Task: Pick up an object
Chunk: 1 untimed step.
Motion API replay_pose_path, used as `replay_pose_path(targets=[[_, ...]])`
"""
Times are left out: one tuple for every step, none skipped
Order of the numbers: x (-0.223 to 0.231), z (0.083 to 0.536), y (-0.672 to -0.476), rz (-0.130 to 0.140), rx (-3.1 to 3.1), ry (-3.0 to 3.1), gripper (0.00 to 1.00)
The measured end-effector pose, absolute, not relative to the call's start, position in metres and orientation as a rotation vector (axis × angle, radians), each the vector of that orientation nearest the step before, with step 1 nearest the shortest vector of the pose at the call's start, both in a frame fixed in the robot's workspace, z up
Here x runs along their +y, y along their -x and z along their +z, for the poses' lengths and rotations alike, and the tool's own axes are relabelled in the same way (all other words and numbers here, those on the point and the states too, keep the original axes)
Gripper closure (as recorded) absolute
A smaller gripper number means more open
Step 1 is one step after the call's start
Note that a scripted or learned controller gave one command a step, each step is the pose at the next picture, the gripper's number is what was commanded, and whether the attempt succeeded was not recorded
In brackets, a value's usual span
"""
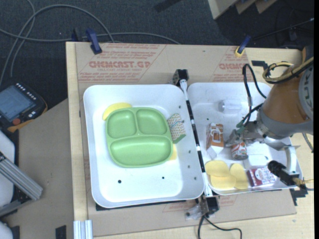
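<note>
Small can [239, 150] in right bin [199, 94], claw [238, 137] above it, grip unclear, green tray [138, 136] in left bin [94, 148].

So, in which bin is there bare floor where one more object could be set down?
The left bin has bare floor along its near side, between the green divided plate and the front rim. The right bin is free only at its far left corner, beside the clear bottle. Its near half is crowded: yellow pieces, packets, and the gripper.
</note>
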State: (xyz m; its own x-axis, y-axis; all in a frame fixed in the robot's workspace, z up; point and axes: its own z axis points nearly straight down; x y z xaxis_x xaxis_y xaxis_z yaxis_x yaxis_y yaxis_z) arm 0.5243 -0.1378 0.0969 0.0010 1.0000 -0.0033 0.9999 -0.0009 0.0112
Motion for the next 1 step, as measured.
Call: replay_pose_path(targets=[[-0.0836, 0.1851, -0.5564, 0.002, 2.223, -2.219, 1.0]])
